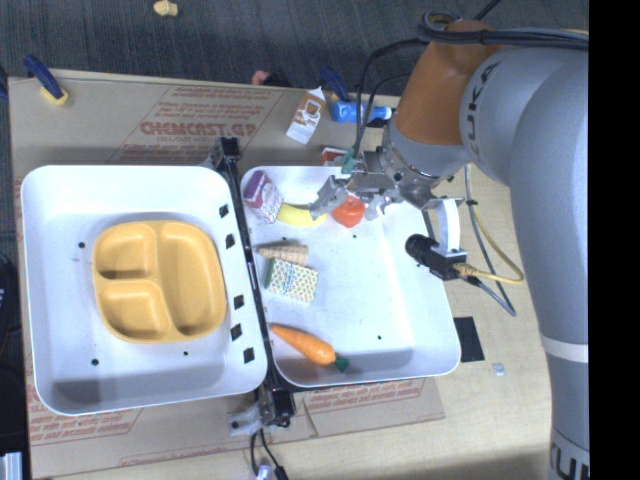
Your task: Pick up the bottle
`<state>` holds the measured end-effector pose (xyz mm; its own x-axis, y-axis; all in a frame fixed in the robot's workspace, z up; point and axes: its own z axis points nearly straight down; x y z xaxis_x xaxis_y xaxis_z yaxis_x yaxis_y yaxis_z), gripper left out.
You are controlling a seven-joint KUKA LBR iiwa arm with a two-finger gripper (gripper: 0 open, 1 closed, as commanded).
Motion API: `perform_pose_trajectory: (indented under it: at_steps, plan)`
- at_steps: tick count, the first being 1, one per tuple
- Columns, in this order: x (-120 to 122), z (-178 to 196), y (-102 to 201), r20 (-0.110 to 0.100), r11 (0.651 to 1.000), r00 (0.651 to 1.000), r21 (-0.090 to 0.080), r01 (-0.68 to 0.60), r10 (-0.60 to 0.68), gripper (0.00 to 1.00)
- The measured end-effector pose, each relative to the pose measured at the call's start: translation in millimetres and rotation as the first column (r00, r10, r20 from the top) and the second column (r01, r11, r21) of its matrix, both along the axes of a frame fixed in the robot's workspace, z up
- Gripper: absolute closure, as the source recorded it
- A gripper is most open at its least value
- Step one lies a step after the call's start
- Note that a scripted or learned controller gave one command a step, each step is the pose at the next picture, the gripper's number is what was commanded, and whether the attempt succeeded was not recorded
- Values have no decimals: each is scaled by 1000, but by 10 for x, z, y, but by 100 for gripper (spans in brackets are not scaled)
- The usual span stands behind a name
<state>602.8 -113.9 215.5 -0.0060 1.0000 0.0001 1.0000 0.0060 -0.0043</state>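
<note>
1. Looming closest to the lens is my own grey arm (540, 218) with its orange band, coming in from the right over the right-hand white bin (425, 353).
2. My gripper (345, 196) hangs low at the far end of that bin, over a small red-orange round object (348, 212) and the end of a yellow banana (298, 215). Whether my jaws are open or closed I cannot tell.
3. What I take for the bottle, a small purple-and-white container (262, 194), lies in the far left corner of this bin, just beside the divider wall and touching the banana.
4. I judge the pick not yet done: nothing is visibly between my fingers.
5. Room is tight there: wall behind, banana alongside. The bin's middle is open, past the patterned packet (292, 281), wafer roll (283, 254) and orange carrot (305, 344). The left white bin (40, 298) holds a yellow divided plate (158, 278).
</note>
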Motion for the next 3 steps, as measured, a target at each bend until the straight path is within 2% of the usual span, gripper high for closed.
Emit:
perform_pose_trajectory:
  at_steps: [1, 2, 3]
  plan:
    - [3, 102, 5, -2, 1000, 1000, 1, -5, 5, 100]
    - [-437, -677, 141, -2, 984, 984, 0, 178, -178, 100]
    - [-650, -691, 168, -3, 968, 968, 0, 249, -249, 100]
